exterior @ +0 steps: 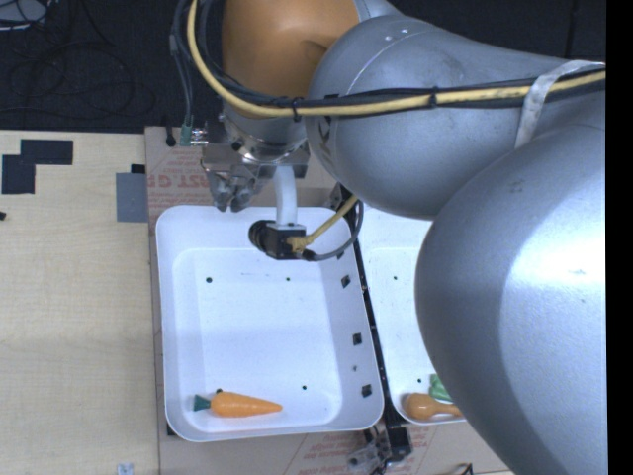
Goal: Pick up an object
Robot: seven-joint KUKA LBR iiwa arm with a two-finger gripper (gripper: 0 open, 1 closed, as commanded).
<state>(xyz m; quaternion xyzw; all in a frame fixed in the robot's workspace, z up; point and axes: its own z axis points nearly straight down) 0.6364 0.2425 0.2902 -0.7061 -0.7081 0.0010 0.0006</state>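
An orange toy carrot (pixel 242 405) with a green stem end lies flat along the near wall of the left bin (pixel 178 295). My gripper (pixel 233 196) hangs over the far left corner of that bin, well away from the carrot, under the orange wrist band. Nothing shows beneath it. In the right bin (pixel 396 265) a yellow-orange object (pixel 425 407) and a bit of something green (pixel 439 391) peek out at the near edge, mostly hidden by my arm.
My grey arm covers most of the right bin and the right side of the scene. A black fitting with a yellow cable (pixel 277 238) hangs over the left bin's far wall. Light wooden bench (pixel 69 305) lies to the left.
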